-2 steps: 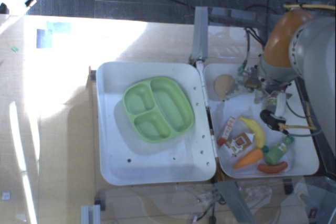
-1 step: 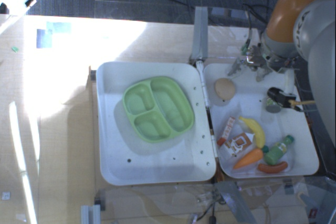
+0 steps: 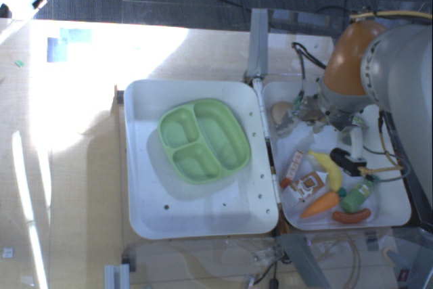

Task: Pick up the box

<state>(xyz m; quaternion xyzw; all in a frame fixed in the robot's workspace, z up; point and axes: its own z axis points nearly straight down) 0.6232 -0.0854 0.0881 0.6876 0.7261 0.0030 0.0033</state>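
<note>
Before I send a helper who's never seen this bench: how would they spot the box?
Look in the right-hand white bin, among the toy food at its near end. The box lies flat just above the carrot, left of the banana: the flat, brown-and-white printed carton.

box hemmed: banana, carrot touching | arm overhangs bin's far end

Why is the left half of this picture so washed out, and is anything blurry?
Camera view: strong light blows out the bench on the left; the left bin and green divided plate stay evenly lit; the right bin's small food items look soft, and the arm looms close and slightly blurred.
</note>
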